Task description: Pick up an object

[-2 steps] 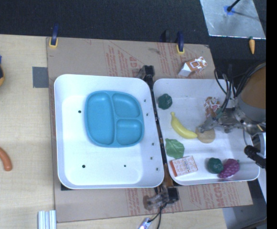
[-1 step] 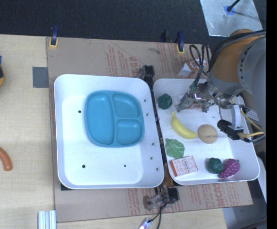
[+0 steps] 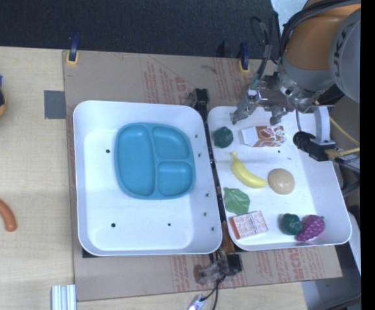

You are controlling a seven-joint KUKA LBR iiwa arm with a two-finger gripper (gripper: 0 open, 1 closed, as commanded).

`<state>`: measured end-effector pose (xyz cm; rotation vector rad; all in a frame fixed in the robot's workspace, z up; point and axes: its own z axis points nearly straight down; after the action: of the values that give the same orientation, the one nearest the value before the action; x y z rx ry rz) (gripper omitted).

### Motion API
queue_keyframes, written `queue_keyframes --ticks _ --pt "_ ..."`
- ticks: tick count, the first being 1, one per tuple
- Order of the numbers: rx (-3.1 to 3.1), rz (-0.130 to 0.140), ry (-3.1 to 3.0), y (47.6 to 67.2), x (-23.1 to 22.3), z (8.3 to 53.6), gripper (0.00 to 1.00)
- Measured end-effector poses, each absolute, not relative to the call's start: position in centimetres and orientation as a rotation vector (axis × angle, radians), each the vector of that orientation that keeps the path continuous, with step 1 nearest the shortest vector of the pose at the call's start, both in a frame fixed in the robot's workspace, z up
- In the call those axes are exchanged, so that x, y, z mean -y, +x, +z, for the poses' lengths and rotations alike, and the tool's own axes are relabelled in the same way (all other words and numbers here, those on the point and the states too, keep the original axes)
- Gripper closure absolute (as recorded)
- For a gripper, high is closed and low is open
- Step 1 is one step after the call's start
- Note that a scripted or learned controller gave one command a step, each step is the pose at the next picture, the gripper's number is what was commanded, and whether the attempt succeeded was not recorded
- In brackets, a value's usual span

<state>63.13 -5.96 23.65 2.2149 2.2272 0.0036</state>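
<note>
Arm: the grey KUKA arm with the orange band (image 3: 316, 37) is reaching in from 2 o'clock, hanging over the far edge of the right shallow white bin (image 3: 339, 199).
Gripper: the two-finger gripper (image 3: 259, 112) is hovering with its 2 metal fingers (image 3: 242, 112) spread apart, pinching nothing.
Nearest item: a small white-and-brown printed packet (image 3: 263, 135) is lying just beneath the gripper, at the bin's 12 o'clock.
Right bin, upper: a dark green round lump (image 3: 223, 137) is sitting at 10 o'clock; a yellow plastic banana (image 3: 246, 174) is lying near the centre, with a tan egg-shaped ball (image 3: 281, 181) just beside it toward 3 o'clock.
Right bin, lower: a green leafy piece (image 3: 237, 201) at 8 o'clock, a red-and-white flat packet (image 3: 248, 225) at 7 o'clock, a dark green knobbly item (image 3: 290, 223) touching a purple grape bunch (image 3: 312, 227) at 5 o'clock.
Left bin: the left white bin (image 3: 97, 173) is carrying a blue 3-compartment plate (image 3: 153, 160).
Bench: an orange-brown sausage (image 3: 1, 212) is lying well apart at 9 o'clock.
</note>
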Motion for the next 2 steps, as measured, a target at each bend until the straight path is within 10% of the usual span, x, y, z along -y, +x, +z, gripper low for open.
queue_keyframes --ticks 2 --pt "-2.230 -0.008 2.218 57.7 10.1 9.1 0.00"
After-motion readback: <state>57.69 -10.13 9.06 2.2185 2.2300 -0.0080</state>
